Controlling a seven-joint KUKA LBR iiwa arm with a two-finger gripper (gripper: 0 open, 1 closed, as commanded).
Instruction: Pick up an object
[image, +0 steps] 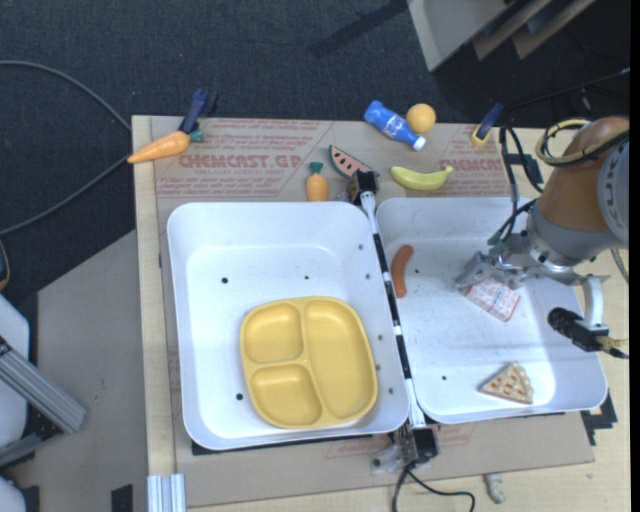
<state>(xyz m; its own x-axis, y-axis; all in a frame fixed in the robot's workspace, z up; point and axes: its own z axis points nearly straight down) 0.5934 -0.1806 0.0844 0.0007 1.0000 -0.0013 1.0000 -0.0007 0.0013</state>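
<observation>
The right bin holds three things. A white packet with red print lies at its middle right, a brown sausage lies by its left wall, and a pizza slice sits near the front right corner. My gripper is low over the packet's upper edge, reaching in from the right. Its grey fingers are spread open on either side of the packet's top, and nothing is lifted between them.
The left bin holds a yellow divided plate. On the bench behind the bins lie a carrot, a small orange toy, a watermelon slice, a banana, a blue bottle and an orange ball. A black fitting overhangs the right bin's right side.
</observation>
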